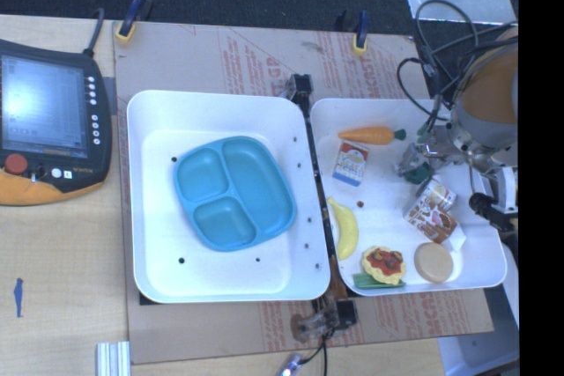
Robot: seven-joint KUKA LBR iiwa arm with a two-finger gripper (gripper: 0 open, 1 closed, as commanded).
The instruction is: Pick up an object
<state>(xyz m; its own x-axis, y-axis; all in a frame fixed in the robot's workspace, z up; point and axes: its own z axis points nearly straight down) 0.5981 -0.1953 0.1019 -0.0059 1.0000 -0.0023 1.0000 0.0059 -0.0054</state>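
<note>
At the frame's lower right lie the pizza toy (382, 265) and the round cookie (434, 261). The gripper (421, 161) hovers above (its state I cannot tell); it must descend next, probably to the brown packet (431, 212).

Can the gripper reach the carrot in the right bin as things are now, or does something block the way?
Probably yes. The gripper hangs over the right bin, just right of the carrot. The carrot lies alone near the far wall; the small carton sits apart below it.
</note>
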